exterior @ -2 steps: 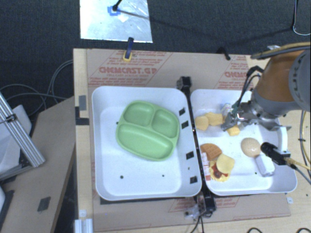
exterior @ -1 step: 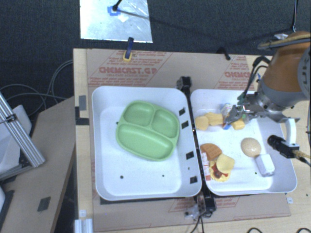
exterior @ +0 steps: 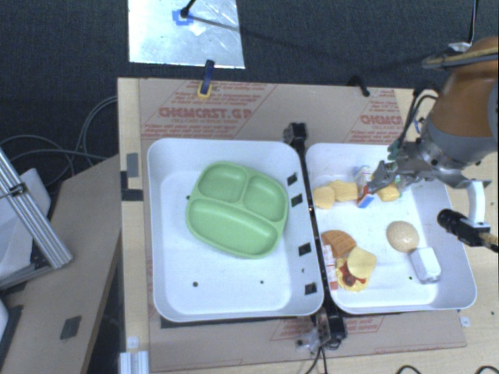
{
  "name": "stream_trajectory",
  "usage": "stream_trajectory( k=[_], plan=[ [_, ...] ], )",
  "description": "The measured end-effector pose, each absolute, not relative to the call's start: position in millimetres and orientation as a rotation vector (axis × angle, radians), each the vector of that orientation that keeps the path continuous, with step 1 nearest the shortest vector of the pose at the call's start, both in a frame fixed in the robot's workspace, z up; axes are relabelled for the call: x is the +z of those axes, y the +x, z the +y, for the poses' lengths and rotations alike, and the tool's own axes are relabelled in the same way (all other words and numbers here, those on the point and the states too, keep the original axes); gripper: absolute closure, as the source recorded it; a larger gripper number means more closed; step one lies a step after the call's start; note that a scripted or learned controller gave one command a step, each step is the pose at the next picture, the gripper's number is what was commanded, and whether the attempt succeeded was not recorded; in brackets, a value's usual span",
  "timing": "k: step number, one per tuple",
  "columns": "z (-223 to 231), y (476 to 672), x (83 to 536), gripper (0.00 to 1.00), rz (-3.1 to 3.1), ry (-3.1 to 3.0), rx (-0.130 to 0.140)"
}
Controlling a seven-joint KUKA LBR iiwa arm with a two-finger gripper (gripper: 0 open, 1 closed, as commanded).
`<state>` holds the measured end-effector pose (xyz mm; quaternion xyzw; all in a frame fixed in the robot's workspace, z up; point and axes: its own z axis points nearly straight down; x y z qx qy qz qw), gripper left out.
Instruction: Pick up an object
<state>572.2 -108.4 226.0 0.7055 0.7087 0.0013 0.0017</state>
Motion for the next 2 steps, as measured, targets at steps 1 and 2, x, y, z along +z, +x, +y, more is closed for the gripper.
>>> stream_trajectory(
  k=[1,2],
  plan=[
    [-49.1,587.5,218.5,1.0,2.232,2.21,0.005],
    [-10.9,593.3,234.5,1.0,2.23,2.212,0.004]
  ],
)
